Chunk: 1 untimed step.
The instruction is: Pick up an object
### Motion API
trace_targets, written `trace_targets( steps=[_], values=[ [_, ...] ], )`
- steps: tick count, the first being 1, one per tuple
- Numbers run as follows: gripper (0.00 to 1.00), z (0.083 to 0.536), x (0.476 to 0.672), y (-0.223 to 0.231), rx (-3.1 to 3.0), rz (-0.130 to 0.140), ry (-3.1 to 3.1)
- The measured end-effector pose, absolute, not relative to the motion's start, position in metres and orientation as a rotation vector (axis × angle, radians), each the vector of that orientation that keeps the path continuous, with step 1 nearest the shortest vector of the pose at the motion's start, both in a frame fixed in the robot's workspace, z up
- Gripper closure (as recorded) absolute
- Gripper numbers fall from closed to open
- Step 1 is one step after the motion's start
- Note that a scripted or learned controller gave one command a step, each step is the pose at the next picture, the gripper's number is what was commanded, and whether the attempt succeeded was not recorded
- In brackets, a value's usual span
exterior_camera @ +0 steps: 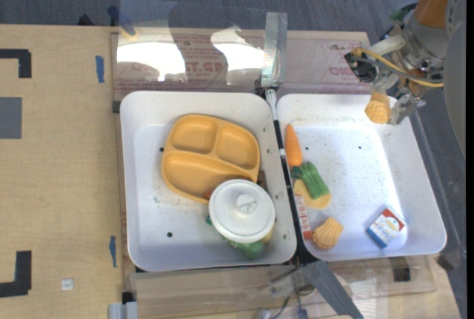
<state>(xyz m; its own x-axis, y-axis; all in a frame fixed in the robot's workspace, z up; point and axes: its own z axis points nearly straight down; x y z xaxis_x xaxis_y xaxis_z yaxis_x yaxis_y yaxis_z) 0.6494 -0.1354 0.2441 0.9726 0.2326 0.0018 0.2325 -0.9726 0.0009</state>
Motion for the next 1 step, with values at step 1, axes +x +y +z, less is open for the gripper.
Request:
trace_targets(
  steps=[1],
  values=[
    [1.00,0.2194,0.5888,-0.1889,3.098,-0.008,0.532]
  ],
)
